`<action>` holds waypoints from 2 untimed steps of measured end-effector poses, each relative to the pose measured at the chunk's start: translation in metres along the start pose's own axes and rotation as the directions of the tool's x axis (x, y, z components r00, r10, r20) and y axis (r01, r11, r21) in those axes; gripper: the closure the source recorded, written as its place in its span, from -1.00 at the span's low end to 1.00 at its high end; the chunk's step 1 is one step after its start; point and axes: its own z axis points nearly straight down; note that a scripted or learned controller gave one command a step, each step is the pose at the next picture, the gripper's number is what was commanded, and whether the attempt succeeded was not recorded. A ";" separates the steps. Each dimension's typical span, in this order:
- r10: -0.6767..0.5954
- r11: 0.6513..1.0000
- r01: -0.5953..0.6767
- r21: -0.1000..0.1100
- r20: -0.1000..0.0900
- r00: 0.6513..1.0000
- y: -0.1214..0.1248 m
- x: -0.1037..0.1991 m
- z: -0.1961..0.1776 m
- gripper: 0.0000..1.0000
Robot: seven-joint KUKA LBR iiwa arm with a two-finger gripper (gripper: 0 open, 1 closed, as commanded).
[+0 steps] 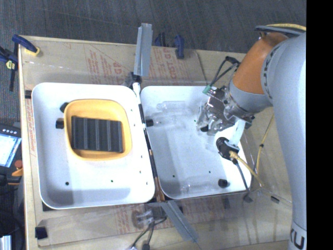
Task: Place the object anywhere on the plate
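A yellow plate (97, 108) with a dark ridged centre lies in the left bin (47, 176), towards its back. My gripper (207, 121) hangs low over the back right part of the right bin (179, 160), close to its right wall. A faint, clear, glassy object (169, 109) lies on the right bin's floor near the back wall, a short way left of the gripper and apart from it. The wrist and its cabling hide what is directly under the gripper.
A raised divider (147, 150) separates the two bins. A small dark knob (222, 183) sits in the right bin's front right corner. Clamps (178, 46) and a metal bar (143, 48) stand behind the bins. The arm's grey body (291, 119) fills the right side.
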 end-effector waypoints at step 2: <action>-0.374 0.928 0.374 -0.001 0.003 0.928 -0.020 0.151 0.017 1.00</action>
